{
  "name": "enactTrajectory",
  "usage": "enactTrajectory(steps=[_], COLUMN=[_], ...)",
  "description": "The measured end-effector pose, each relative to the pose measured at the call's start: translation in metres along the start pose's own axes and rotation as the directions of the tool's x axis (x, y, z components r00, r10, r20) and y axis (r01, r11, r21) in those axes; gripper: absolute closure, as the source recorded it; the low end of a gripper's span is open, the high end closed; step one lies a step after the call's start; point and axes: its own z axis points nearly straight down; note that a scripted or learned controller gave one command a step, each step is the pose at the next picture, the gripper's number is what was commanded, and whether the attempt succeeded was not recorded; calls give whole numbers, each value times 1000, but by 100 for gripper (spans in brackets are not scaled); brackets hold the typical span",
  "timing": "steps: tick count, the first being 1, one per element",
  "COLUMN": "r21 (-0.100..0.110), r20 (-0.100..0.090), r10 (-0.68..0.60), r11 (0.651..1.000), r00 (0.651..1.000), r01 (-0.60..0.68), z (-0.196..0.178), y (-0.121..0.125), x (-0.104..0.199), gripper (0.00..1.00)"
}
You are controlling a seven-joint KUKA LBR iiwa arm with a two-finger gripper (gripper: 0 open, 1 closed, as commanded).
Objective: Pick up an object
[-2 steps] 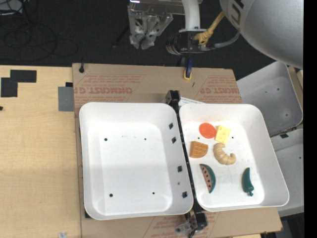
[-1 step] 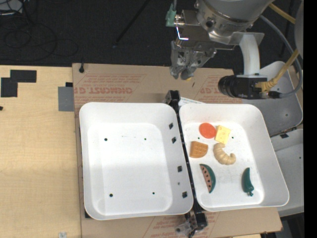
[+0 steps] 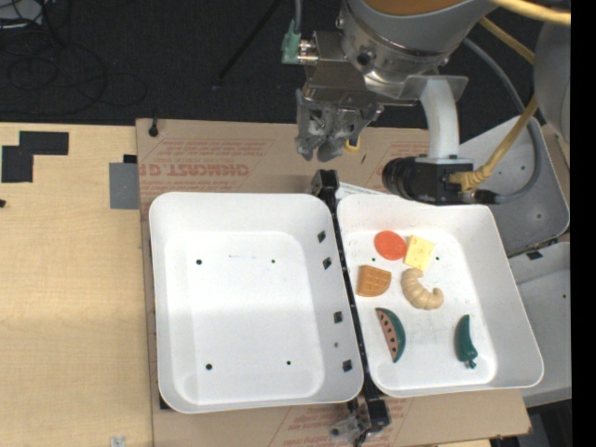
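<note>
Toy foods, all unpicked, sit clustered in the right bin [image 3: 507, 277] — tomato slice [image 3: 390, 244], cheese [image 3: 419, 251], croissant [image 3: 422, 291], watermelon slice [image 3: 392, 332] — while gripper [image 3: 328, 143] hangs high behind both bins, carrying nothing, likely so the camera sees them unobstructed; jaw state can't be told.

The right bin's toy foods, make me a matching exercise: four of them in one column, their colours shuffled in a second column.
Things, all in the right bin:
1. round slice
2. cheese wedge
3. croissant
4. pickle

Colours:
A. dark green
B. red-orange
C. pale tan
D. yellow

Pairs: 1-B, 2-D, 3-C, 4-A
</note>
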Motion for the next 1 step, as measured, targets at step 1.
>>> enactTrajectory(steps=[1], r21=[-2], r20=[0], r10=[-4], r11=[1000], r00=[1000], r01=[4], z=[0], y=[11], x=[62], gripper=[100])
